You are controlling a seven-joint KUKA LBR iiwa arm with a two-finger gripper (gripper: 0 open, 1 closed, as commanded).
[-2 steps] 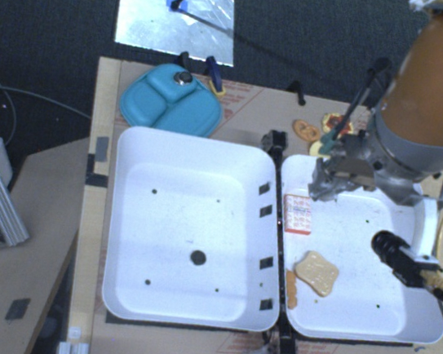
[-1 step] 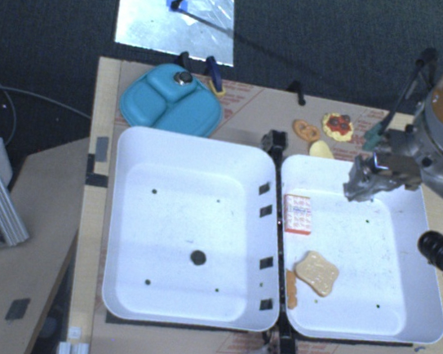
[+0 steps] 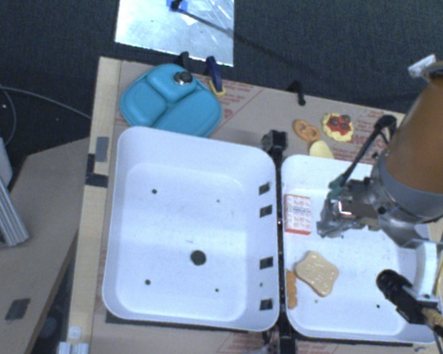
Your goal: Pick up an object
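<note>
1. See grey two-finger gripper [image 3: 335,220] low over right shallow white bin [image 3: 349,315], near its left wall and just beside flat white-and-red printed card [image 3: 297,213].
2. Cannot tell whether gripper is open or closed: reads as a blurred grey mass from this slant. See nothing held.
3. Treat the card as likeliest target, judging by position alone. Lies flat on the bin floor, close to the wall. Expect little edge to pinch and little room on the wall side.
4. Keep tan toast-shaped slice [image 3: 316,272] as fallback: lies flat nearer the front, apart from gripper. Looks thicker, so probably easier to grip. Note thin orange stick [image 3: 290,290] just beside it, along the same wall.
5. Ignore left shallow white bin [image 3: 201,148] for now: carries small dark round disc [image 3: 198,257], well apart from gripper.
6. Skip items behind the bins on cardboard bench top [image 3: 249,102]: blue divided plastic plate [image 3: 173,100], round toy pizza [image 3: 338,125], small brown pretzel-like piece [image 3: 305,129], pale yellow lump [image 3: 321,149]. Sit outside both bins, so presumably out of pick scope.
7. Call stage as approach, grasp not yet confirmed. Watch for sliding the card against the wall instead of lifting it.
</note>
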